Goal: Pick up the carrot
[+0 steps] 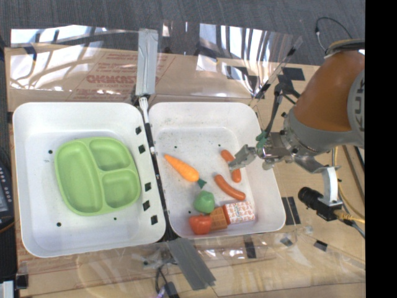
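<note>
One carrot in right bin, well left of fingers

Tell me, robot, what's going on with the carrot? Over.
Gripper over right bin, near two sausages. Carrot lies loose left of it, not held. Green apple close beside carrot's tip.

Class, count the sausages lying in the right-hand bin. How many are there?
2. One sausage lies near the gripper, partly covered by it; the other sausage lies just below, above the small box. More could be hidden under the arm.
</note>
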`<state>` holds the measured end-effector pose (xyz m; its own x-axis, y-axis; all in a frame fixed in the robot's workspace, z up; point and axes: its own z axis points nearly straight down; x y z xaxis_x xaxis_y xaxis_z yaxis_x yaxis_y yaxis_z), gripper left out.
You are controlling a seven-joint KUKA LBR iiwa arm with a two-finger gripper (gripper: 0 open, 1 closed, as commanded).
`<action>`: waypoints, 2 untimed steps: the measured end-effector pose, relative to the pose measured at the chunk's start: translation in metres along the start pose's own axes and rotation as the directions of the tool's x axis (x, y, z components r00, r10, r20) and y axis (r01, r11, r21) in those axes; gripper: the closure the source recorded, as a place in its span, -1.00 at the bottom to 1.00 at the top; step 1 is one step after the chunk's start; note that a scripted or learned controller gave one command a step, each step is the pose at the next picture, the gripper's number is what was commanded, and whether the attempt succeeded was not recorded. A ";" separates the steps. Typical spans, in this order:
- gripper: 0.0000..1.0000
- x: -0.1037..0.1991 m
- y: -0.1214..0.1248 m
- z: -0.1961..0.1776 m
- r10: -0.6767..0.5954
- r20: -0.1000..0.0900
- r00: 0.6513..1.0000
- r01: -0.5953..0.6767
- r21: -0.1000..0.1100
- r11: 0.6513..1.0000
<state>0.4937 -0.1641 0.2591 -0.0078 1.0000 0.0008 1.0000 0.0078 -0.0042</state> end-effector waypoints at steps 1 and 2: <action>-1.00 0.051 0.034 0.072 -0.090 0.000 0.996 0.090 0.002 0.996; -1.00 0.058 0.055 0.168 -0.262 0.001 0.965 0.262 -0.001 0.965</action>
<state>0.5475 -0.1051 0.0910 -0.2691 0.9631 0.0010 0.9631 0.2691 -0.0023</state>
